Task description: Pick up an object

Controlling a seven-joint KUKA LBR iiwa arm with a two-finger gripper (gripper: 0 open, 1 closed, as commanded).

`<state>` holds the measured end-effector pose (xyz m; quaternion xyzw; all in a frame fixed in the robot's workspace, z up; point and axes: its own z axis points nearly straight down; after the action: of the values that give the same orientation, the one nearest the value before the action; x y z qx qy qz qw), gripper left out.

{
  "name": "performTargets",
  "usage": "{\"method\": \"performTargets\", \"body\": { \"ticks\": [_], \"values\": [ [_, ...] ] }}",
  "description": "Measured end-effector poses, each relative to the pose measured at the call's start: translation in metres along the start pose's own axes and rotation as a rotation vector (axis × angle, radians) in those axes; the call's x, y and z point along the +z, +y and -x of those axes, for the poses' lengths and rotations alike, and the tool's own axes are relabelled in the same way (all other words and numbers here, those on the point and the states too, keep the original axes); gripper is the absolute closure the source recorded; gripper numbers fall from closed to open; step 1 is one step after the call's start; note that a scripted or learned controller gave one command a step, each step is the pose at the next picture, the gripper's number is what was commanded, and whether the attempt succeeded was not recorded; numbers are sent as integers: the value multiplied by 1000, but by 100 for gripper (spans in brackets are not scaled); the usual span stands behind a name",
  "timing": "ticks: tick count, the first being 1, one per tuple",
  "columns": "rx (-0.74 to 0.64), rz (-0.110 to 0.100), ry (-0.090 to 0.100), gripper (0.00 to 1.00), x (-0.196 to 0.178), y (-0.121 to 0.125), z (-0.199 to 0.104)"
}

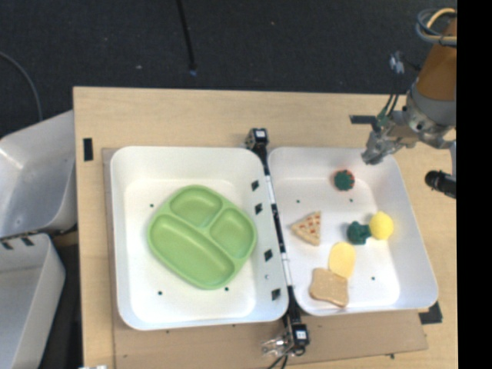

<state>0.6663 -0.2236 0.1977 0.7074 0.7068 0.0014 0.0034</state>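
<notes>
Bread, a tan toy slice, lies nearest the camera in the right bin, close to that bin's front left corner. Just behind it and touching its far edge sits a pale yellow cheese-like piece. Farther in, a pizza wedge with red dots rests near the divider between the two bins, apart from the other pieces. To its right a dark green broccoli-like piece sits touching a round yellow lemon-like piece. Deeper still, well apart from these, a small red and green piece, perhaps a toy strawberry, lies near the back of the right bin. In the left bin a green divided plate with three compartments lies flat near the middle, turned at a slant. Both bins sit side by side on a wooden bench, with small black clips along their shared edge. At the far right corner of the right bin the gripper hangs over the bin's back rim, beyond the red and green piece and not touching any toy; nothing shows between its fingers, and whether its jaws are wide or narrow cannot be told from here. Above it the arm's orange band shows at the right.
</notes>
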Motion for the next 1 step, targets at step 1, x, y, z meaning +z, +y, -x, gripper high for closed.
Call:
{"method": "performTargets", "body": {
  "ticks": [1],
  "values": [
    [-3,1,0,100,-55,2,2]
  ]
}}
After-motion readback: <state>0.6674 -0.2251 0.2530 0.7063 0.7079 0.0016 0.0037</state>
